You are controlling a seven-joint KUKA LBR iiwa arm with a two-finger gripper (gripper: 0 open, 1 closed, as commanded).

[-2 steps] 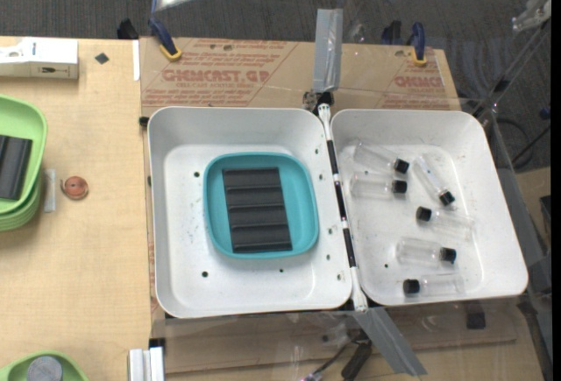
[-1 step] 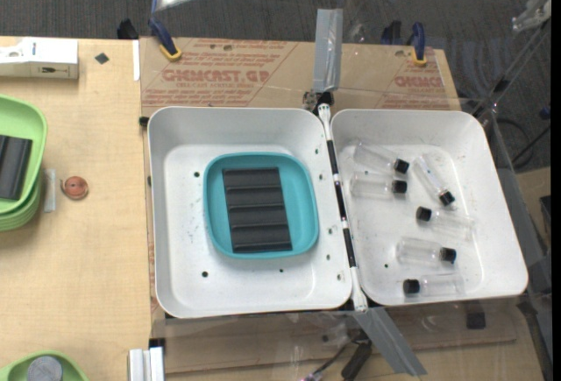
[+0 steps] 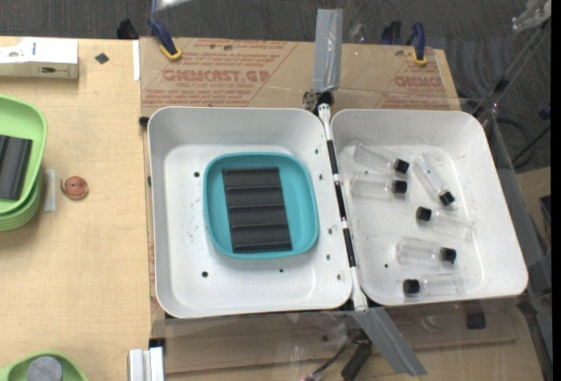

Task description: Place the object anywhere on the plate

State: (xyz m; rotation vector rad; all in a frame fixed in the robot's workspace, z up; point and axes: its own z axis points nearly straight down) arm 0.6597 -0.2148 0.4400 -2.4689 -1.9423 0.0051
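A teal square plate lies in the left white bin, with a dark ribbed block resting on its middle. In the right white bin lie several clear plastic tubes with black caps, among them one near the back, one at the right and one near the front.
A green tray holding a dark item sits at the left edge of the wooden bench. A small copper disc lies beside it. A white box rests at the back left. Cardboard with clamps lies behind the bins.
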